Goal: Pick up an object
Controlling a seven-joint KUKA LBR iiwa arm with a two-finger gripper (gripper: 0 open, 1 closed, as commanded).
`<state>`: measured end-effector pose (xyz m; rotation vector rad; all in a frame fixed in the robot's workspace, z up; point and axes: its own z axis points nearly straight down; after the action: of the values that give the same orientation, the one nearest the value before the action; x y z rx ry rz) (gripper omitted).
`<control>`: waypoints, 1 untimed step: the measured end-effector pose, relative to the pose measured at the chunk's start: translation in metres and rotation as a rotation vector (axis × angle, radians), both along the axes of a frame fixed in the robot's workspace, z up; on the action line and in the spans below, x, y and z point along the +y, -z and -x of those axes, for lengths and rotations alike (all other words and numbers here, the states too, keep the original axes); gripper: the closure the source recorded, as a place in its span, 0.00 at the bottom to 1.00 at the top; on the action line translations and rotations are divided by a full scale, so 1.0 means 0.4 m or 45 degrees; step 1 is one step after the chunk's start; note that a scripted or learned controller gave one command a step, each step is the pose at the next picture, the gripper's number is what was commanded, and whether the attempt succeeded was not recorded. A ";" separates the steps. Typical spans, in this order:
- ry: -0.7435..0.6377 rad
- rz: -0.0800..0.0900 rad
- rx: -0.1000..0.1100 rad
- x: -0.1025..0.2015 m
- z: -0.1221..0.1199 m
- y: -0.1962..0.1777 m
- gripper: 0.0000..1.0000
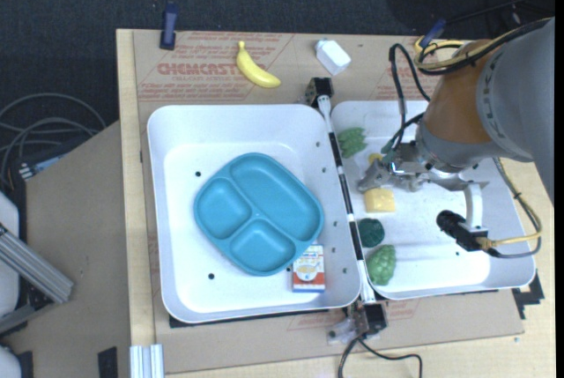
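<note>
Yellow block lies just below the pincer; its grip state is unclear.

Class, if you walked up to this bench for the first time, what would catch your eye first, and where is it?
The big blue divided plastic tray fills the middle of the left white bin. The grey arm's gripper hangs in the right white bin, just above a pale yellow block.

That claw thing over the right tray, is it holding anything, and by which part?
Cannot be told. The claw sits just above a yellow block in the right bin, with no object seen between its tips.
</note>
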<state>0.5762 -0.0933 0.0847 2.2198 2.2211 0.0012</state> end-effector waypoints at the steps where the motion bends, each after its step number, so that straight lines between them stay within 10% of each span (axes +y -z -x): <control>1: 0.001 -0.002 0.004 0.005 0.034 0.000 0.00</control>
<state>0.5627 -0.0915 0.0848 2.2235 2.2224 -0.0008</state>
